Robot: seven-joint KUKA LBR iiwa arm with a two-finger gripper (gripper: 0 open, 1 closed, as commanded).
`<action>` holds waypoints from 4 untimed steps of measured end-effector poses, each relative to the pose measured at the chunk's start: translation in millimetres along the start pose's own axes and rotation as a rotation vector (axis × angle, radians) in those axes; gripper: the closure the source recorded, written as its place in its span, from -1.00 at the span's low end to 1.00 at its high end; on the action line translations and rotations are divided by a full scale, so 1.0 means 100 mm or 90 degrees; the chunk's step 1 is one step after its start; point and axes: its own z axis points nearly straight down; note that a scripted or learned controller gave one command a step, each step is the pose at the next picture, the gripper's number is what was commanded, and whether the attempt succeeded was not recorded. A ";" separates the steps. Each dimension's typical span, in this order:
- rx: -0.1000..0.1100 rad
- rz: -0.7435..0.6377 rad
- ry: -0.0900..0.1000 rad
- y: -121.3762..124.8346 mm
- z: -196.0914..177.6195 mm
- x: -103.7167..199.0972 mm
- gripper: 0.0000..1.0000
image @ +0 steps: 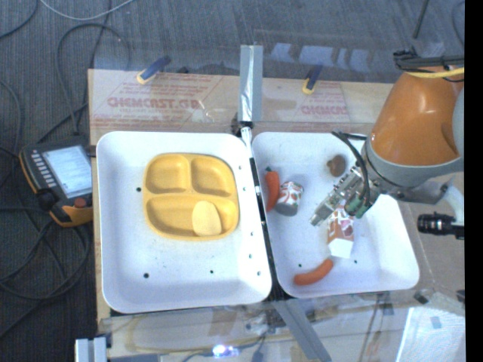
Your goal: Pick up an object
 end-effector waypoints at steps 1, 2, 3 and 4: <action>0.001 0.156 -0.001 0.71 0.25 -0.70 1.00; 0.001 0.156 -0.001 0.71 0.25 -0.70 -1.00; 0.003 0.186 0.000 -0.23 1.05 -1.15 -1.00; -0.005 0.176 -0.005 -0.36 1.63 -1.29 -1.00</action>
